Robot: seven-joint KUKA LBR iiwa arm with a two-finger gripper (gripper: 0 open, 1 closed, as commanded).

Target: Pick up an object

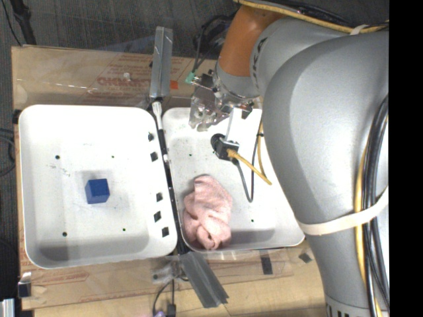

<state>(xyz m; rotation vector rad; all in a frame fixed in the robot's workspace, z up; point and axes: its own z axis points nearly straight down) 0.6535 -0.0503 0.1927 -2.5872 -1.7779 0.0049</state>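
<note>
Two shallow white bins sit side by side on a brown bench [79, 71], their inner rims almost touching along a dark divider strip [163, 177].

Left bin [39, 131]: smooth, glossy plastic with rounded corners. A small blue cube [97, 190] rests on its floor, left of centre and well apart from every wall — open floor lies on all sides of it.

Right bin [178, 144]: same make, its right side covered by the arm [324, 144], a bulky matte-grey casing with an orange band above the wrist. A pink cloth [207, 212], soft and crumpled into a loose mound, lies against the near rim, close to the divider. Bare floor separates it from the gripper.

Gripper [201, 121]: metallic, poised over the far end of the right bin, near that bin's far rim and clear of the cloth. Nothing is seen between the fingers; whether they are spread or pressed together cannot be told from this angle. A black fitting with a yellow cable [254, 169] hangs just beside it — between gripper and cloth.
</note>
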